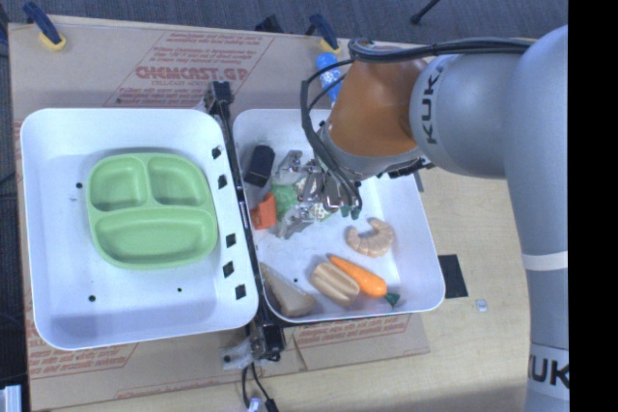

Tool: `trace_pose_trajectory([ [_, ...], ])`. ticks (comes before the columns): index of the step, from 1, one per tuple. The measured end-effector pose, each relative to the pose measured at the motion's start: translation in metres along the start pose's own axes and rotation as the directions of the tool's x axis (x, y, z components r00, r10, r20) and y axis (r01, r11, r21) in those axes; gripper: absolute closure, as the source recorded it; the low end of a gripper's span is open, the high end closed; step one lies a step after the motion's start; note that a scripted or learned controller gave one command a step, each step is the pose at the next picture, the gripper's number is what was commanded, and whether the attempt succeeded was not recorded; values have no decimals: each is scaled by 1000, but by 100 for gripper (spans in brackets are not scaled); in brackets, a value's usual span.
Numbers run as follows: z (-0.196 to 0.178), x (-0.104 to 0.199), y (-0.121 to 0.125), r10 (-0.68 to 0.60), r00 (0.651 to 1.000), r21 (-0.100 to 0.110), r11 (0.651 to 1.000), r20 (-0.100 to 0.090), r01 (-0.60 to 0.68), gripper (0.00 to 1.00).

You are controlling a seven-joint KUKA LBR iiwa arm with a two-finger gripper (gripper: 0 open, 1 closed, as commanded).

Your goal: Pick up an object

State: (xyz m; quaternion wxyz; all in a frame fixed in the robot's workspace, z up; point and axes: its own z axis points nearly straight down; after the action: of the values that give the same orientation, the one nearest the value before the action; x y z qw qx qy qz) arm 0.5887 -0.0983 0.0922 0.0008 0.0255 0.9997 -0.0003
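A small green plastic toy lies in the right-hand shallow white bin, right under the metal gripper; whether the jaws pinch it I cannot tell. Nearby lie an orange carrot, a croissant and a hot-dog bun. A green divided tray sits in the left bin.

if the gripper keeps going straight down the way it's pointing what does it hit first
Most likely the green object under the gripper, next to an orange piece; depth is hard to judge from this slanted view.
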Motion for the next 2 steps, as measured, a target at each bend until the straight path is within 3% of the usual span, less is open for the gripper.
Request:
trace_pose_trajectory([
  [1, 0, -17, 3, -108, 994, 7, 994, -9, 108, 0],
  [2, 0, 15, 1, -260, 966, -1, 966, -3, 260, 0],
])
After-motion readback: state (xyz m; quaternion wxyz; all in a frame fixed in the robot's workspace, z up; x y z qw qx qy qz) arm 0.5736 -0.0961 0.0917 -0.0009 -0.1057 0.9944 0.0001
